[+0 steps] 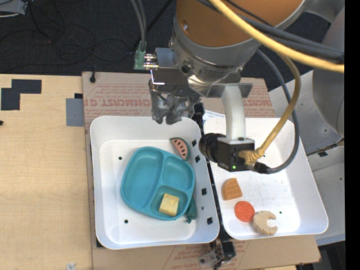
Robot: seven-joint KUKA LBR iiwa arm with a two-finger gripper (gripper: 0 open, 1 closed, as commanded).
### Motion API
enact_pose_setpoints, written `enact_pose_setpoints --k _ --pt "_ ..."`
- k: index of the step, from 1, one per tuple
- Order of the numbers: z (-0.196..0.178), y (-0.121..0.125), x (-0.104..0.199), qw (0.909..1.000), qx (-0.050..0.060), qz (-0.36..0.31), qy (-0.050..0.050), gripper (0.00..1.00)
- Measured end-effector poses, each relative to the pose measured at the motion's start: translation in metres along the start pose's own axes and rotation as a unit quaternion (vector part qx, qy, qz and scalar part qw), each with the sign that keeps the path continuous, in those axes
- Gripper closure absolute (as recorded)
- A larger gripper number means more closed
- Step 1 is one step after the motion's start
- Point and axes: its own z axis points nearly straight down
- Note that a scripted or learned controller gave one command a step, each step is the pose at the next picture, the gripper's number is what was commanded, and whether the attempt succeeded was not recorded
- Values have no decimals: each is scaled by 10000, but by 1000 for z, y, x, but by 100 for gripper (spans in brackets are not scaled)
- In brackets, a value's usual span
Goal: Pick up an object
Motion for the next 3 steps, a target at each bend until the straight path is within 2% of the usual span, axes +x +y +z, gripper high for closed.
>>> enact_pose_setpoints --k 1,2,3 --pt "173 -2 1 9999 99 6 -55 100" --pt "18 1 0 10000 -60 1 29 100" --pt "181 -2 1 9999 95 8 -53 100"
